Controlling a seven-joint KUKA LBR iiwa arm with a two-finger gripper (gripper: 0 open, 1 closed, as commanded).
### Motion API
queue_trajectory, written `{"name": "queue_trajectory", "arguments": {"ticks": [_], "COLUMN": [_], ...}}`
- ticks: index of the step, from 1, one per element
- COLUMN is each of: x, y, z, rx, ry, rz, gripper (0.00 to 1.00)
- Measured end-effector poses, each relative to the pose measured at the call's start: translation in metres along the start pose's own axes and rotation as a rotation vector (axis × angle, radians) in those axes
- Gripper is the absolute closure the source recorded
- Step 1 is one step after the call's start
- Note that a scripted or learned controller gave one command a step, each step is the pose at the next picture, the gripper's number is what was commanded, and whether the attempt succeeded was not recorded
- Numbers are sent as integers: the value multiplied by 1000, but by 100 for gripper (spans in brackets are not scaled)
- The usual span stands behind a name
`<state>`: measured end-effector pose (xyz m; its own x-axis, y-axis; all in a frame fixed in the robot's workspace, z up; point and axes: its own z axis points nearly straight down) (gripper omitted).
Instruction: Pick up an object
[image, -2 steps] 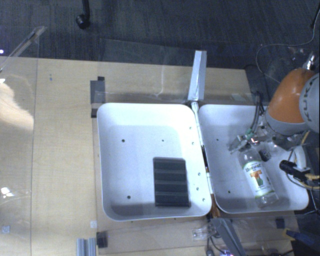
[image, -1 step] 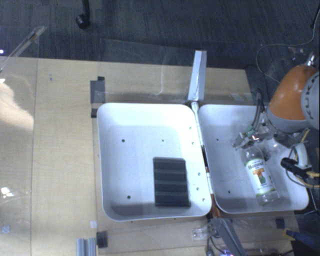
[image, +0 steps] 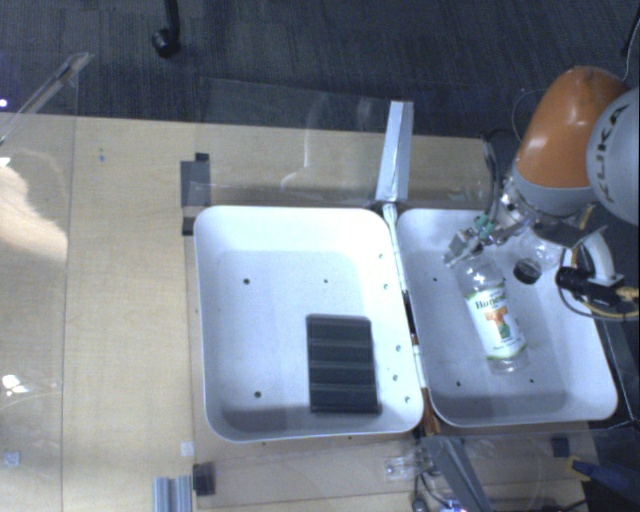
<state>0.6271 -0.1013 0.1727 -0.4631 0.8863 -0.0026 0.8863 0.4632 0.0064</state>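
Jaws: cannot tell; gripper (image: 478, 238) hangs low by the bottle's neck.
Bottle (image: 495, 322): lying in the right bin (image: 590, 400), not lifted.
Left: grasp and raise.

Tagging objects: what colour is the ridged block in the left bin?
Black, per the camera view: ridged block.

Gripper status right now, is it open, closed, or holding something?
Gripper: cannot be told; it sits in the right bin at the clear plastic bottle's upper end.
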Motion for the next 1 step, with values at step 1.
{"name": "queue_trajectory", "arguments": {"ticks": [1], "x": [-44], "y": [-32], "z": [-34], "rx": [1], "ry": [-1], "rz": [42], "gripper": [100]}}
